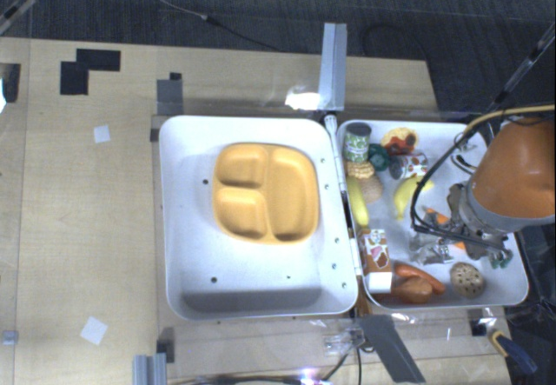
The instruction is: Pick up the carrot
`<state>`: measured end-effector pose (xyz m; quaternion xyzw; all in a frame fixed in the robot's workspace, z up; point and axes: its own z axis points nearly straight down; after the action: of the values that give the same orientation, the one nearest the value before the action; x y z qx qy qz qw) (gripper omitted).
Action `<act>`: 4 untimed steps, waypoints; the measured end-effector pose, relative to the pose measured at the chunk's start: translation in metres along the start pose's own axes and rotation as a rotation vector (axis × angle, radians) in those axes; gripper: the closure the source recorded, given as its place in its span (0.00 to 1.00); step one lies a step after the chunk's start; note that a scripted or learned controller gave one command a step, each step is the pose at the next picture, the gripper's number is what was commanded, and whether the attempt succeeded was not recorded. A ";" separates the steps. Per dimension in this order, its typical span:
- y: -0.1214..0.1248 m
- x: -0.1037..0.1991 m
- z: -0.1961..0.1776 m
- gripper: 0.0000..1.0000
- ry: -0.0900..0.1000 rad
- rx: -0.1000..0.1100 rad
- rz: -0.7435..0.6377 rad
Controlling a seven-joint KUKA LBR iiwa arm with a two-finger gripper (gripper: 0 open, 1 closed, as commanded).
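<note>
gripper [452, 246]: hung low over right bin [521, 292]; jaw state hidden, cannot tell
carrot [415, 273]: lay at bin's front, just left of and nearer the camera than the jaws; not gripped
left bin [187, 201]: held yellow divided plate [265, 192]

- Open floor is offered around the yellow tray [265, 192] in the left bin [187, 227].
- The right bin [521, 288] is crowded: the carrot [419, 274] is hemmed by a carton [376, 250] and a cookie [466, 279].
</note>
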<state>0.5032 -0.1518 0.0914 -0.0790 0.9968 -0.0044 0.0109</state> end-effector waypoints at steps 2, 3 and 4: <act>-0.010 -0.003 0.001 0.00 0.001 -0.006 -0.373; 0.039 -0.005 0.001 0.00 0.004 -0.005 -0.266; -0.015 -0.025 0.003 0.00 0.008 -0.006 -0.083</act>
<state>0.5298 -0.1625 0.0894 -0.1205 0.9927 -0.0019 0.0067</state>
